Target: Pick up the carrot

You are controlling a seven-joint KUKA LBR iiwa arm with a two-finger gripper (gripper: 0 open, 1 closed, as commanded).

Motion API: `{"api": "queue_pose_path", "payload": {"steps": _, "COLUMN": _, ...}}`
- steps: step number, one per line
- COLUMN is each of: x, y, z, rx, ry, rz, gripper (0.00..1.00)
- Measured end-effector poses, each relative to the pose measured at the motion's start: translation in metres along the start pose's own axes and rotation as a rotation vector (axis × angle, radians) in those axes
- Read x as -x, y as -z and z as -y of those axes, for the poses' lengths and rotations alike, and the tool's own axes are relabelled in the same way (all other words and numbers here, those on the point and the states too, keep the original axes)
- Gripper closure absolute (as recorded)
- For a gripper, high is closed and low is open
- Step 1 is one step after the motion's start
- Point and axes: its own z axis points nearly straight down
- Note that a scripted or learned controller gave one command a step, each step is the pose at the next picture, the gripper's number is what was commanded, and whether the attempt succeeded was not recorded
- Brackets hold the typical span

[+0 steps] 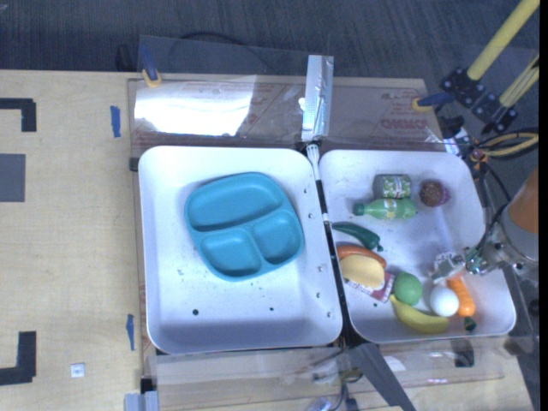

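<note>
The small orange tapered carrot (463,295) lies at about four o'clock in the right-hand shallow white bin (390,163), its length running roughly top to bottom, touching the white egg-shaped ball (443,301) on its nine o'clock side. The grey arm with its orange band (524,217) comes in from three o'clock, and its metal end effector (467,262) sits low over the bin just at twelve o'clock of the carrot's upper end; whether it touches the carrot, or how far it is spread, I cannot tell, and nothing is plainly seen gripped in it. Around the carrot, the same bin holds a yellow banana (417,316) at six o'clock, a green round fruit (408,288), a yellow-and-red mango-like fruit (363,268), a dark green pepper (358,233), a green plastic bottle lying on its side (385,209), a small grey-green can (393,185) and a dark purple round fruit (434,193) toward twelve o'clock. The left-hand white bin (171,315) holds a blue three-compartment plastic tray (245,224). Both bins rest side by side on the pale wooden table (60,255).
</note>
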Motion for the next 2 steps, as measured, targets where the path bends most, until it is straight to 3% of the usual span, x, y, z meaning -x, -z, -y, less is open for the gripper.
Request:
{"api": "queue_pose_path", "payload": {"steps": 1, "x": -0.058, "y": 0.034, "z": -0.009, "rx": -0.015, "ry": -0.110, "rz": 0.002, "gripper": 1.00}}
{"api": "queue_pose_path", "payload": {"steps": 2, "x": -0.035, "y": -0.009, "z": -0.007, "rx": -0.002, "ry": -0.412, "rz": 0.005, "gripper": 1.00}}
